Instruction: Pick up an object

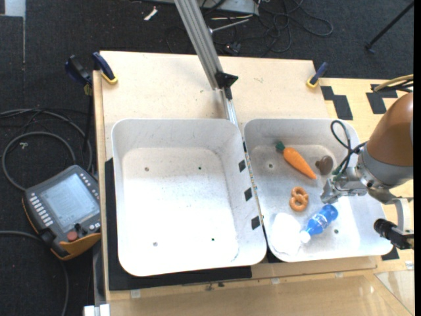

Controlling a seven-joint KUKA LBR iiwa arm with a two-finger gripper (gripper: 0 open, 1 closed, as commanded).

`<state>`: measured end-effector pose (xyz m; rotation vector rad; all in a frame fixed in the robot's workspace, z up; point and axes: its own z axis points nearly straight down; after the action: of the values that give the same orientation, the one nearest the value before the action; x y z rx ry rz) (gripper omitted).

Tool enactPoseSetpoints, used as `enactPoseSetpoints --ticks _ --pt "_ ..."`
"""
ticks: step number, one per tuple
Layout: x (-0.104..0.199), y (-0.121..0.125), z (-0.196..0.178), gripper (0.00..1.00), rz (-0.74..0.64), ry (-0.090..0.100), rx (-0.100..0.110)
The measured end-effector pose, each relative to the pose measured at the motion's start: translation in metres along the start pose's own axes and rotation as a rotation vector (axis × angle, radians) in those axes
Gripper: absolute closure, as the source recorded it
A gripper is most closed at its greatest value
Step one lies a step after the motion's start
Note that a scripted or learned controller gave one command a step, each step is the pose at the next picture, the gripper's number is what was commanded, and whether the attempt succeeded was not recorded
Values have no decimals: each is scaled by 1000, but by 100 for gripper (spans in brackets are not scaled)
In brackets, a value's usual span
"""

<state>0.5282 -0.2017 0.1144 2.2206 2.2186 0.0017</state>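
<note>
Blue plastic is what worries us here: the bottle (pixel 320 220) lies on its side in the right bin (pixel 348 247), right under the gripper (pixel 331 191), with a pretzel (pixel 298 198) just beside it and a carrot (pixel 299 162) a bit further up. We can't tell how the gripper is set from this angle, so no call on that. Nothing looks held yet. Our guess is the bottle rolls away if it gets touched off-centre, since it's round and slick. A brown lump (pixel 324 165) sits near the carrot, and the pretzel could get nudged too. The left bin (pixel 125 176) isn't in play
</note>
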Motion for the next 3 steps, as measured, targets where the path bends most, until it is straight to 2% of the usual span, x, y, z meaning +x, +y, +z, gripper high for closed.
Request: enactPoseSetpoints --ticks 2,3 --pt "-1 5 -86 100 -4 -1 -2" --pt "-1 6 -111 100 -4 -1 -1"
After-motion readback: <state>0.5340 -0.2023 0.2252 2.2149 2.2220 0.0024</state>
